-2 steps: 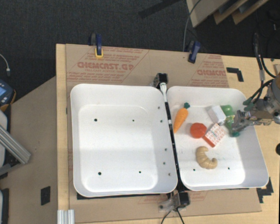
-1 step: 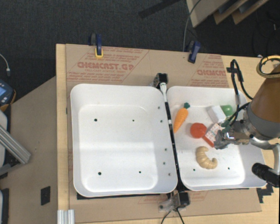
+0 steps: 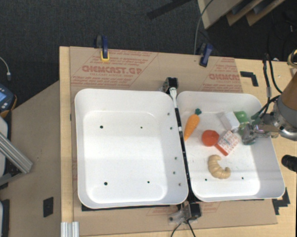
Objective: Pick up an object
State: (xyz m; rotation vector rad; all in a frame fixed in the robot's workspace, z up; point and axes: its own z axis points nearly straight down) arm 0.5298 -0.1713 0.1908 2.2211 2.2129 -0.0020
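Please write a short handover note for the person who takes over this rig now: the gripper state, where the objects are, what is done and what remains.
Gripper: low over the right bin, at its right side; nothing visibly held between its fingers, and open or shut cannot be told from this view.
Objects, all in the right bin: carrot near the left wall, red round piece in the middle, red-and-white packet just left of the gripper, green block behind it, croissant toward the front.
Left bin: white, with small dark holes.
Done: arm has reached into the bin.
Left: grasp one object and lift it; no pick confirmed yet.
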